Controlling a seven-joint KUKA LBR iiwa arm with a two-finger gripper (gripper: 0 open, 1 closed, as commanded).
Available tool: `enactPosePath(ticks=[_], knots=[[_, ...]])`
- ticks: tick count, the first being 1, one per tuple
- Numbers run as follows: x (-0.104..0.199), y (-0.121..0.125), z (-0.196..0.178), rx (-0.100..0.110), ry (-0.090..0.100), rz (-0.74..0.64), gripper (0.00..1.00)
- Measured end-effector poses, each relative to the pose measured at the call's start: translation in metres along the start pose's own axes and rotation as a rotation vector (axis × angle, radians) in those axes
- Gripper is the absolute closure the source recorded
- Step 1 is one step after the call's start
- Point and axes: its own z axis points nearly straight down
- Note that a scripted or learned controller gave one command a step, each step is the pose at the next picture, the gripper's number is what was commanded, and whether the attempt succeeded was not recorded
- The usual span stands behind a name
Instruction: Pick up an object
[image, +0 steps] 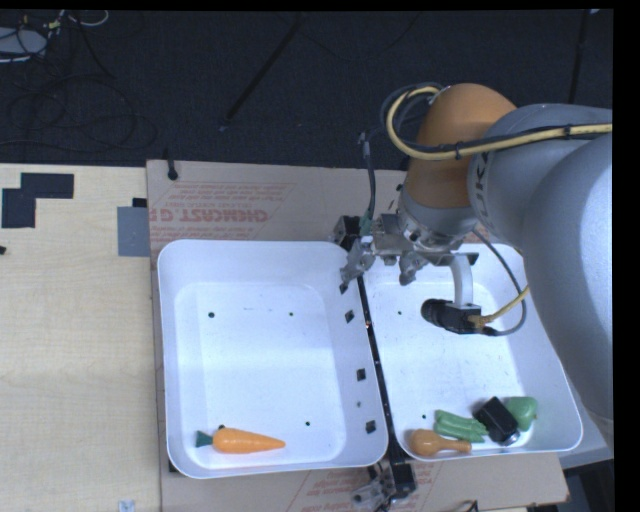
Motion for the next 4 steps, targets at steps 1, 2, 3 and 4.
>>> enactPosePath(ticks=[1,2,3,4], knots=[[-0.085,-0.006,-0.029,-0.015,-0.005,0.010,0.00],[0.005,0.003,-0.116,-0.023,0.002,-0.007,0.00],[-0.110,0.000,-0.180,-0.021,-0.007,0.012,0.00],[-0.103,0.000,-0.185,-0.013,-0.002,0.001,1.00]])
